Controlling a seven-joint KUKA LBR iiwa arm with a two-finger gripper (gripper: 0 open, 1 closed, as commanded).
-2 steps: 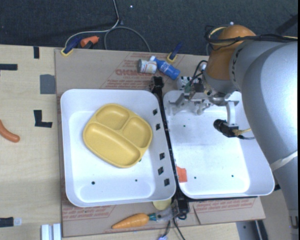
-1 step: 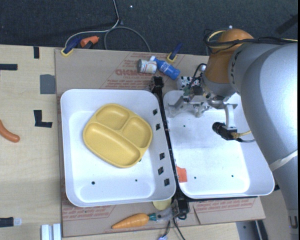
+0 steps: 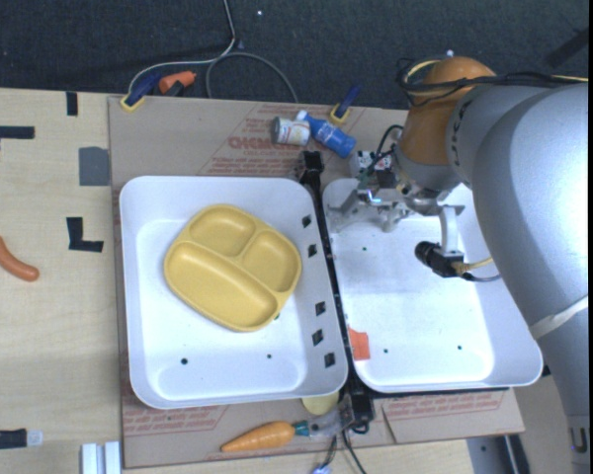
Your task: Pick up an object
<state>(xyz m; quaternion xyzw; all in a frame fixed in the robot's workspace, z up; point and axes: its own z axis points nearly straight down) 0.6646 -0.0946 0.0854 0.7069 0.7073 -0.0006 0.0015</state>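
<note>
A yellow divided plate (image 3: 233, 265) lies in the left white bin (image 3: 158, 383). A small orange piece (image 3: 358, 344) rests at the left wall of the right white bin (image 3: 474, 363). My gripper (image 3: 374, 203) hangs low over the far left corner of the right bin, under the orange wrist band (image 3: 430, 117). It is well away from the plate and the orange piece. Nothing shows in its grasp.
Outside the bins: a toy carrot (image 3: 262, 436) at the front edge, a sausage (image 3: 12, 258) on the bench at far left, and a white-and-blue bottle (image 3: 314, 131) behind the bins. The grey arm (image 3: 534, 186) covers the right bin's right side.
</note>
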